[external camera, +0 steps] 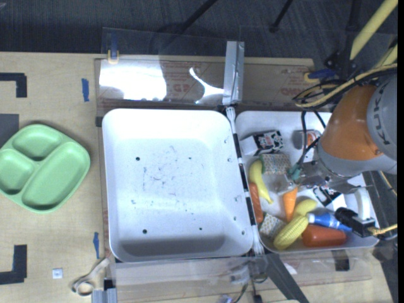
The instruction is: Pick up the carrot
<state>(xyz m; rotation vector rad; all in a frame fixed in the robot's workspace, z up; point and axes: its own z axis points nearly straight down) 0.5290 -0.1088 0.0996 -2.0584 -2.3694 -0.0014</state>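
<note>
The carrot (289, 202) is a short orange cone lying in the middle of the right bin (297, 120), between a banana and a lemon. My gripper (302, 177) hangs over the right bin just above and to the right of the carrot's upper end. The arm's grey wrist and orange band (353, 128) reach in from the right and hide part of the bin behind them.
Around the carrot lie a banana (259, 178), a lemon (306, 207), a corn cob (290, 231), a blue bottle (329, 220), a red-orange item (323, 235) and a slim orange piece (255, 206) by the left wall. The left bin (170, 175) adjoins. A green divided plate (41, 167) sits far left.
</note>
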